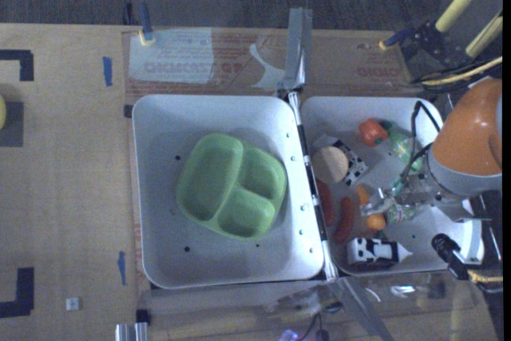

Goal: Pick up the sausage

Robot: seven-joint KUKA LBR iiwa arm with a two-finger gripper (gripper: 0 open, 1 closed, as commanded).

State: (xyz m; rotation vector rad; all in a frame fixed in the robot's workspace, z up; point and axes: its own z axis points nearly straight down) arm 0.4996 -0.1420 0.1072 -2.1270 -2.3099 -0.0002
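Note:
The sausage (346, 219) is a short red-brown link lying at a slant near the left wall of the right bin (423, 109). A thinner red piece (322, 202) lies just left of it, along the wall. My gripper (398, 200) hangs low over the middle of the right bin, below the arm's orange band (471, 138). It is to the right of the sausage and apart from it, above small orange pieces (374, 221). Nothing can be seen held in it.
The right bin also holds a beige round item (330, 164), a red tomato-like item (371, 132) with green beside it (399, 143), and black-and-white patterned items (374, 251). A green divided plate (231, 186) lies in the left bin (152, 172).

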